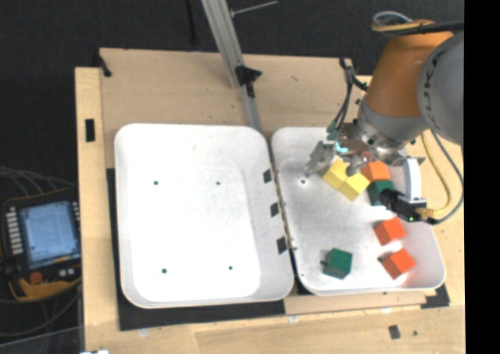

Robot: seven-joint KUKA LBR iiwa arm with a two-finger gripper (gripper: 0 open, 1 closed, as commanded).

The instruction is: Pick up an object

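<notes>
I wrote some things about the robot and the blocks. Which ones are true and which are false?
1. All the blocks are in the right bin. True.
2. The yellow block is in the left bin. False: it lies in the right bin, by the gripper.
3. The green block sits near the front of the right bin, apart from the others. True.
4. The gripper hangs over the left bin. False: it is over the back of the right bin.
5. There are orange blocks in the right bin. True.
</notes>
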